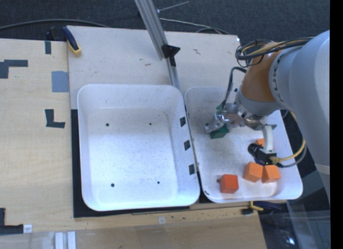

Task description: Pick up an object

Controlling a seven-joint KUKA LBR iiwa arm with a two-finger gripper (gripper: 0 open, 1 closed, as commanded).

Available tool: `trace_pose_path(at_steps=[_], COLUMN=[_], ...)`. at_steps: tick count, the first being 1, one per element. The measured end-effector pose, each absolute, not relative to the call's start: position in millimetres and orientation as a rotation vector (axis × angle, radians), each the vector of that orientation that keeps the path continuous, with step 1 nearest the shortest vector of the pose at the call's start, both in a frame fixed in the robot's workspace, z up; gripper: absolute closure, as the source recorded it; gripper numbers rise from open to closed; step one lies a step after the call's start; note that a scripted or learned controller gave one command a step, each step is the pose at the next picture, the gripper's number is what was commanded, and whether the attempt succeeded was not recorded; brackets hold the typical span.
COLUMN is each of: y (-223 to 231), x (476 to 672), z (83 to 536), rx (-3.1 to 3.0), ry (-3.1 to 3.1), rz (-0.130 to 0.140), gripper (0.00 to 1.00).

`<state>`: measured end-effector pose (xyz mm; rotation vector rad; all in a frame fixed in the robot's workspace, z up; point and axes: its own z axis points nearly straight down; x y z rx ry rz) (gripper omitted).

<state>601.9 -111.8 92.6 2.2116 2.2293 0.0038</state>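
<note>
Bins [134, 151]: white plastic, speckled, slightly glossy. Bench [32, 151]: pale matt wood. Orange blocks [229, 183]: matt, smooth.

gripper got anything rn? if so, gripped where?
Cannot tell. The gripper is down in the right bin with a green object right at its tip, but the view doesn't settle whether that's clamped. The orange blocks lie untouched.

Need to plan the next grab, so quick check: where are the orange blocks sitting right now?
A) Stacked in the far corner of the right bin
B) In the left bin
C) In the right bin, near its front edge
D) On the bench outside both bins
C: the three orange blocks lie in the right bin toward its front edge, in front of the pincer.
</note>
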Motion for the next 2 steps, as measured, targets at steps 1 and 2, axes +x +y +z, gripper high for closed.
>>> trace_pose_path(at_steps=[1, 2], y=[-29.3, 47.6], x=[620.3, 585.7], z=[196.7, 195.9], rx=[2.210, 2.215], ry=[2.229, 2.235], rz=[0.010, -0.002], gripper=[1.00, 1.00])
